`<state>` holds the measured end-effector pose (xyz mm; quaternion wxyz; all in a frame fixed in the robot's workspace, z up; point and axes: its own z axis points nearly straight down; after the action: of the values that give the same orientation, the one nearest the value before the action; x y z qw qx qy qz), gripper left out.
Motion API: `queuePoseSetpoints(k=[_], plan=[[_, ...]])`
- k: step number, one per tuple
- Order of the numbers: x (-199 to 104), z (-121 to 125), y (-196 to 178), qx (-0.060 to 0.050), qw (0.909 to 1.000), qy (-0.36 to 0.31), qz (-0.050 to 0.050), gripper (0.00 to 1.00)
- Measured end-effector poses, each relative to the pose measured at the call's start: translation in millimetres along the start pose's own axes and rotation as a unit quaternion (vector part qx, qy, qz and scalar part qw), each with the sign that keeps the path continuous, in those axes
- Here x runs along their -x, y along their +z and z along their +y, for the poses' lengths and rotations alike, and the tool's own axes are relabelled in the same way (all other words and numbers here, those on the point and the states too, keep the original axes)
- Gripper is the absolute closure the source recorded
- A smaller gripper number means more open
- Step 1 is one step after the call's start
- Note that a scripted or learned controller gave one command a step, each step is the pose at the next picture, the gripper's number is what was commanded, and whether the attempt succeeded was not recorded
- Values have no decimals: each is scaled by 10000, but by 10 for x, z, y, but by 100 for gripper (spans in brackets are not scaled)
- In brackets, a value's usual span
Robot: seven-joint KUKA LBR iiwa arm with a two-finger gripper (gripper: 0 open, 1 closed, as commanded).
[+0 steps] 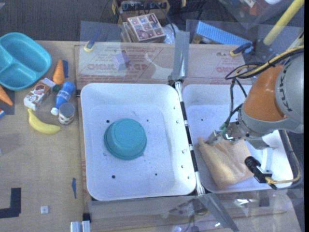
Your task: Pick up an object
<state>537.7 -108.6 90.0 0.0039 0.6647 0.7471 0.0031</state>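
Bins sit side by side: left bin (96,100) holds an upturned teal bowl (125,138) centrally; right bin (203,98) holds a tan cloth (226,164) near its front edge, end effector (218,135) above it, grip state indiscernible.

Even bright overhead light, soft shadows; glare on clear panel (125,57) at top; slight blur, cool tint.

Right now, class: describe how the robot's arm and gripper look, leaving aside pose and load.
The grey KUKA arm is rounded, with a broad orange band above the wrist. Black cables loop beside it. The small metallic gripper sits at its tip; a black, yellow-tipped connector hangs below.
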Motion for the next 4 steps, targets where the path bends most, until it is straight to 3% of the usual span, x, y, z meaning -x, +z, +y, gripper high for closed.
queuePoseSetpoints(k=[1, 2, 3, 4], plan=[[9, 16, -111, 32, 10000, 3, -10, 100], [9, 16, -112, 32, 10000, 4, -10, 0], [23, 20, -211, 45, 10000, 9, -19, 100], [23, 20, -212, 46, 10000, 9, -19, 0]])
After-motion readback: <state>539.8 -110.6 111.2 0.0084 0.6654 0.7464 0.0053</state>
